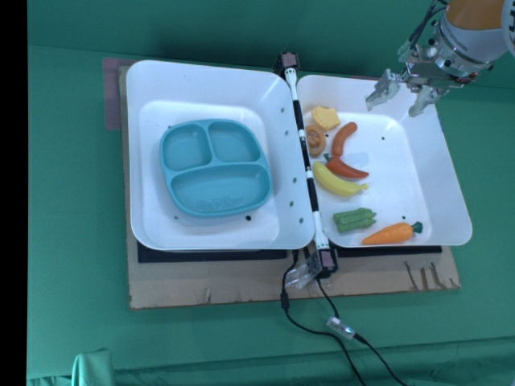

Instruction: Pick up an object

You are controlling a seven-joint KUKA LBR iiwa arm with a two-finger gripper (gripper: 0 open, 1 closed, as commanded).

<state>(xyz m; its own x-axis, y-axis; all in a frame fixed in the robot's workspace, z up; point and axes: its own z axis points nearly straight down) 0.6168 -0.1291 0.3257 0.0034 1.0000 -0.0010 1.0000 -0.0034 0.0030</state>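
Note:
My gripper (400,98) hangs over the far edge of the right bin (426,167), its two fingers spread apart with nothing between them. Below and left of it lie several toy foods: a yellow-orange piece (325,117), a pretzel-like ring (315,141), a sausage (344,137), a red chili (348,168), a banana (337,181), green beans (355,219) and a carrot (392,233). None of them touches the gripper.
The left bin (153,95) holds a teal three-compartment plate (216,166). A black-and-white divider bar (305,159) runs between the bins. Cables (338,328) trail off the front of the cardboard base. Green cloth surrounds the bench.

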